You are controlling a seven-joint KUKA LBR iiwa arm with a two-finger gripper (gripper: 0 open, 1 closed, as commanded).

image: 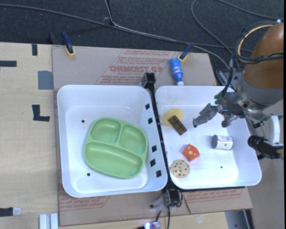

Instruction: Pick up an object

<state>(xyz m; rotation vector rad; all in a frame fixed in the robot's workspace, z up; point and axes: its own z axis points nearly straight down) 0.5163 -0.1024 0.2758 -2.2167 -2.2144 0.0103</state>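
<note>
1. Two white bins side by side on a sheet of cardboard (128,66): left bin (69,128) and right bin (245,168).
2. In the left bin, a green plate (116,147) with three parts, lying flat.
3. In the right bin, a yellow round thing (171,114) near the middle wall, with a brown chocolate bar (178,124) lying partly on it.
4. Lower down, an orange-red block (190,152), and just below it a round cookie (180,168).
5. Off to the right, a small white can (222,142) on its side.
6. Over the right bin, the gripper (215,116), fingers spread apart, holding nothing, near the can but not touching it.
7. Behind the bins, a blue and white bottle (177,71) on the cardboard.
</note>
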